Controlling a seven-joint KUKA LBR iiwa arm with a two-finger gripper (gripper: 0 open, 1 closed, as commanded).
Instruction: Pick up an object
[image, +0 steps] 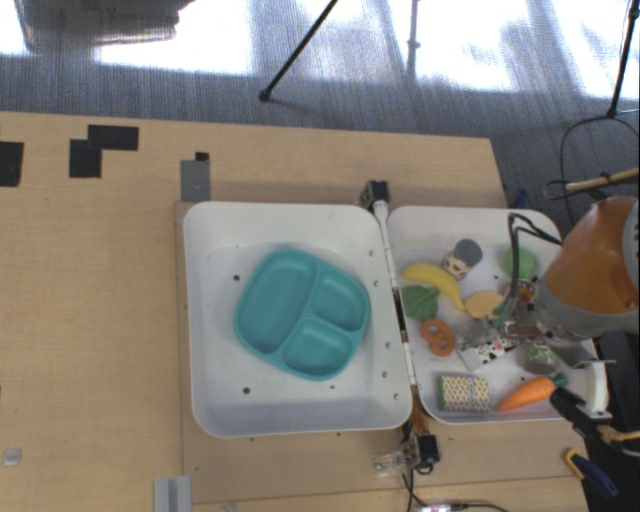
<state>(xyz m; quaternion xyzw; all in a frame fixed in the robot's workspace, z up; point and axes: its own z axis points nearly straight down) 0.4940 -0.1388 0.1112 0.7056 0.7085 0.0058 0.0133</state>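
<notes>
A view from above is showing a tan tabletop (90, 300) carrying two shallow white bins side by side. The left bin (200, 330) is holding a teal divided plate (303, 312). The right bin (430, 395) is holding a scatter of small toys: a yellow banana (432, 280) toward ten o'clock, a green leafy piece (419, 301) just below it, an orange ring (437, 335) near the middle left, a chequered block (465, 392) at seven o'clock, an orange carrot (528, 393) at five o'clock, and a small grey-topped figure (463, 257) at twelve o'clock.

The grey arm with its orange band (600, 265) is reaching in from three o'clock, and its tool (500, 325) is sitting low over the middle of the right bin, just above a small black-and-white piece (488, 348). How far the tool is open cannot be told, and nothing is visibly held.

The arm appears to be in the descent or closing stage of a pick. The next move likely calls for closing on one toy cleanly amid close neighbours, then lifting straight up.
</notes>
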